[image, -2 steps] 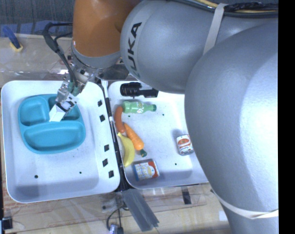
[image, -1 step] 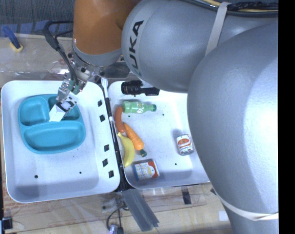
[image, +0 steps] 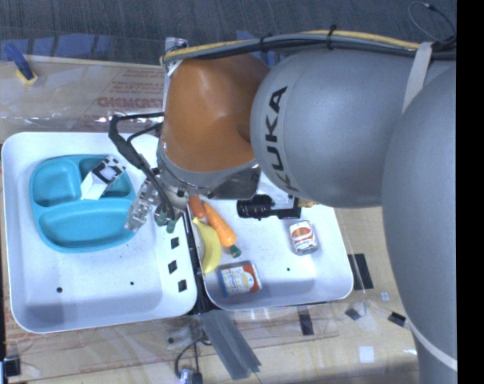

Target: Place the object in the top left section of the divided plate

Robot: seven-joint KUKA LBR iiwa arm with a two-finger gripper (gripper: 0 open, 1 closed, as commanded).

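The blue divided plate [image: 74,224] lies in the left bin [image: 82,294]. A small white object with black marks [image: 100,178] rests in the plate's upper right section, leaning near the ridge between the two upper sections. The upper left section [image: 54,180] holds nothing. My gripper [image: 154,213] hangs just right of the plate's right rim, above the bin floor, open with nothing between its fingers. The orange wrist band and grey arm cover the strip between the bins.
The right bin [image: 330,274] holds a carrot [image: 216,223], a banana [image: 210,249], a small can [image: 303,236] and an orange-labelled packet [image: 240,280]. The arm hides the right bin's upper part. Bare white floor lies below the plate.
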